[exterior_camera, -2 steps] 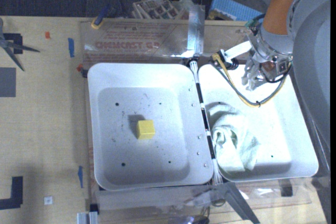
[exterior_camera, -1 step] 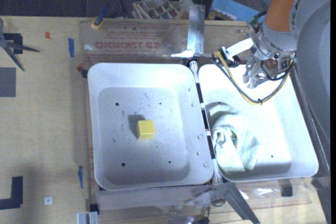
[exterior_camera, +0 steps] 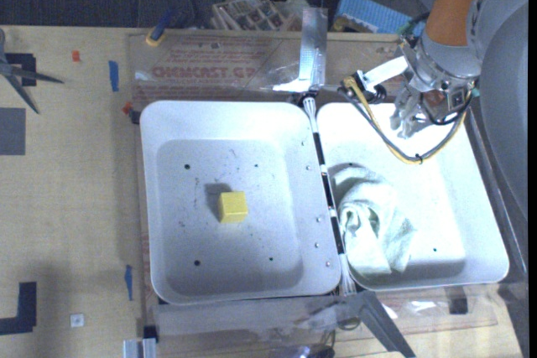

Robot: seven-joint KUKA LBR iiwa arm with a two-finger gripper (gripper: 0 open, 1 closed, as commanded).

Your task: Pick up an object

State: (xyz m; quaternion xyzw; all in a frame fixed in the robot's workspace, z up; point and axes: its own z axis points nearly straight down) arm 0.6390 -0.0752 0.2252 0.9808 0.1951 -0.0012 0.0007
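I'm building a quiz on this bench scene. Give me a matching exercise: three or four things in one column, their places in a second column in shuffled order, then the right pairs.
Things:
1. block
2. cloth
3. gripper
4. blue tape

Places:
A. above the right bin's far end
B. on the benchtop left of both bins
C. lying in the left bin
D. bunched at the right bin's left side

Pairs: 1-C, 2-D, 3-A, 4-B
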